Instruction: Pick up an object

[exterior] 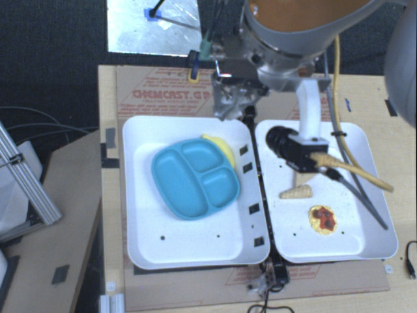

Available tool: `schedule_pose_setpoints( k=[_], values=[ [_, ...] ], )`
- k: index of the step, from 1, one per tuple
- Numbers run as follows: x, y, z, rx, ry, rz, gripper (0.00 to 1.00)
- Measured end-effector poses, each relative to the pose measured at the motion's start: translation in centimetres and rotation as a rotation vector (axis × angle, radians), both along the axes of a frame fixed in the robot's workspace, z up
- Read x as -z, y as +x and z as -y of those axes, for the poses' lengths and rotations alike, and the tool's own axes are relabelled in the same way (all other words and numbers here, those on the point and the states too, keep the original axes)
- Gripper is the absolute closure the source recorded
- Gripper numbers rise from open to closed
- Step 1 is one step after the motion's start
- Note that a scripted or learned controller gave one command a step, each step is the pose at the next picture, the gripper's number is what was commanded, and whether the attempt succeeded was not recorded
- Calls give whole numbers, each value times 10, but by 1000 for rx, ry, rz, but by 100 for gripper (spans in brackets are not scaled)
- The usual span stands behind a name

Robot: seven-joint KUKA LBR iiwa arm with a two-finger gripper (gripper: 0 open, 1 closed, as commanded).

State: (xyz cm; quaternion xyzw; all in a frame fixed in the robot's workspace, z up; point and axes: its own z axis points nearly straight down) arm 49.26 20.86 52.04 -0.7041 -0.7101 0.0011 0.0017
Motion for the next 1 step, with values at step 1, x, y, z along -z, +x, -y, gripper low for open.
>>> schedule_pose_setpoints(
  k=[1],
  values=[
    [87, 64, 50, 11, -2, 4, 100]
  ],
)
